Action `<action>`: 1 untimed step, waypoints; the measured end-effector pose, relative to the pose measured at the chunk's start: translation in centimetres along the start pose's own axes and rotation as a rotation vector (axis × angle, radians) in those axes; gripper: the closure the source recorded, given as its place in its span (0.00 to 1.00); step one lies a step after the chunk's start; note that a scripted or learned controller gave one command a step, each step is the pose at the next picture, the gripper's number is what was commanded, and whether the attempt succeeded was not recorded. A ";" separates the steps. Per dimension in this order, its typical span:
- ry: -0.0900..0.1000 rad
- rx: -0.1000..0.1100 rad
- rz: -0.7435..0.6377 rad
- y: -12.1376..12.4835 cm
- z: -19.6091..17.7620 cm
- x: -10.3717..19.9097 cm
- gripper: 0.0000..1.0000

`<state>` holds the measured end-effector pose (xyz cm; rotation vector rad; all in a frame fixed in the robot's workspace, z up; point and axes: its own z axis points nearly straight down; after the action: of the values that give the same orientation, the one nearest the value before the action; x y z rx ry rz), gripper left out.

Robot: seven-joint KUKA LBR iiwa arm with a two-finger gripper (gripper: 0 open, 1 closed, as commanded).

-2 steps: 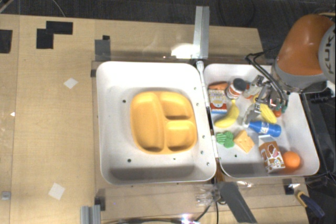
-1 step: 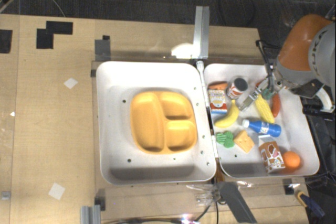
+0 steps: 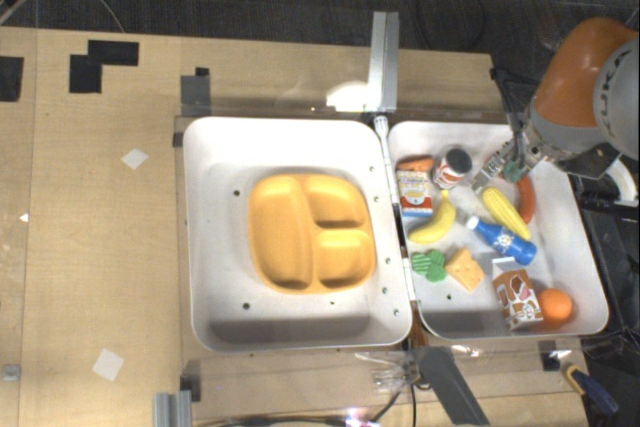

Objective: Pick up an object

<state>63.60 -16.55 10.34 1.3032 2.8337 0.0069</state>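
Note:
The right bin (image 3: 585, 245) holds several small items. Among them are a red and white carton (image 3: 415, 191), a banana (image 3: 434, 224), a dark-topped can (image 3: 454, 164), a corn cob (image 3: 502, 207) and an orange-red carrot (image 3: 526, 201). A blue bottle (image 3: 506, 240), a green piece (image 3: 428, 265), a cheese wedge (image 3: 464, 271), a brown carton (image 3: 517, 298) and an orange (image 3: 556, 305) lie nearer the front. My gripper (image 3: 506, 165) hangs low over the bin's back right part, between the can and the carrot's green top, just above the corn cob.
The left bin (image 3: 215, 215) holds a yellow divided tray (image 3: 308, 230). A metal post (image 3: 384, 65) stands behind the wall between the bins. The arm's orange band (image 3: 580, 80) is over the right bin's back right corner.

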 end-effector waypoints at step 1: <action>0.001 0.000 0.000 0.0 0.1 0.0 0.00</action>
<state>63.58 -16.50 10.28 1.3032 2.8347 0.0069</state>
